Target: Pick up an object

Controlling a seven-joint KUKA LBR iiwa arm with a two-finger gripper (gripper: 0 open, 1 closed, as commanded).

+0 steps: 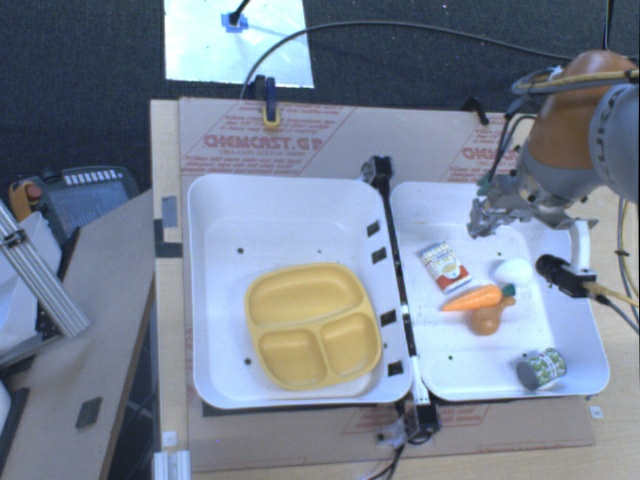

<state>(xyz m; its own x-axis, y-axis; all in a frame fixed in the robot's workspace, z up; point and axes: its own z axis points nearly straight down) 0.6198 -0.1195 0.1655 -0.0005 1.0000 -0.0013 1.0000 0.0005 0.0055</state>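
The end effector [484, 218] is hanging over the upper part of the right bin [430, 200], near its far rim, with the grey arm [575, 128] and its orange band reaching in from the right. Whether it is apart or together I cannot tell, since it is small and blurred against the white floor of the bin. Nothing is showing in its grip, and it is sitting well apart from the objects below it.

Those objects are lying in the right bin. A small red and white packet [444, 266] is resting nearest the end effector, toward the bin's left side. Just right of it a white egg-shaped object [513, 271] is sitting on the floor. An orange carrot [474, 297] is lying below both, touching a tan pear-shaped piece [487, 319]. A small can [541, 368] is lying on its side near the front right corner.

The left bin [215, 208] is holding a yellow divided tray [310, 323] with three compartments. Both bins are resting on a worktop [300, 138] covered with printed board, and a yellow clamp [270, 103] is gripping its far edge. Dark carpet [80, 68] is spreading behind, bearing a pale sheet [200, 28]. A grey pendant [85, 203] is sitting at the left.
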